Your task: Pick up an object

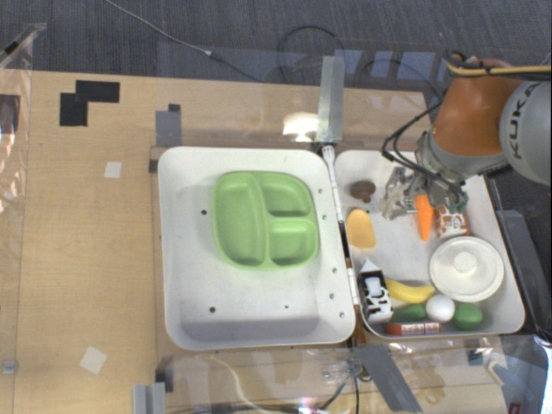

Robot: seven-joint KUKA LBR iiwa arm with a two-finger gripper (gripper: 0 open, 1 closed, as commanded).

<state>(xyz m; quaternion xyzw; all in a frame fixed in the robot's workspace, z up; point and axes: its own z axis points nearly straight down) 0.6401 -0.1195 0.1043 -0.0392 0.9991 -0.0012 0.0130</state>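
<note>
Two shallow white bins side by side on the bench. Left bin [185,257] bearing a green divided plate [263,220]; right bin [392,248] crowded with small items.

Low over the far part of the right bin, the grey arm's gripper [417,198], reaching in from the right below the orange band. Open or closed: cannot tell, the wrist and cables covering the view.

Just under the gripper, an orange carrot [424,221], long axis running far to near, almost straight up and down the view; thick end tucked beneath the gripper, thin tip pointing toward the near edge. Held or merely lying there: cannot tell.

Just beside the carrot on the right, a small red-and-white carton [452,223]. Nearer, a white bowl [466,266]. To the left, a yellow-orange oval piece [360,229] and a brown round piece [362,190]. Along the near wall, a banana [407,291] and a white egg [440,309].
</note>
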